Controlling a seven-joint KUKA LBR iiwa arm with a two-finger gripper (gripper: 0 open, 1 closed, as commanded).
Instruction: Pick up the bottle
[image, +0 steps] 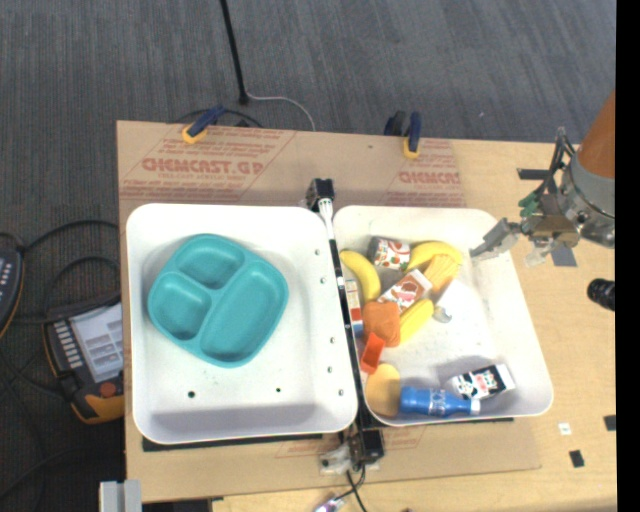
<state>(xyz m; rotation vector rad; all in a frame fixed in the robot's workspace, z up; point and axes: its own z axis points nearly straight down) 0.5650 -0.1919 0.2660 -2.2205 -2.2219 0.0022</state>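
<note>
Two bins sit on my table; the blue bottle lies flat at the right bin's near edge, while my pincer hovers spread wide and empty over that bin's far-right rim.

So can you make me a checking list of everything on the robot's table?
Surface: brown board bearing two white bins.
Job's things: blue bottle lying at the right bin's near edge.
Clutter: bananas, small cartons, orange toy food; teal divided plate in the left bin.
Hand: hand above the right bin's far right corner, holding nothing.
Cables: black cables on the floor, left.
Surroundings: grey carpet, two clamps.
</note>
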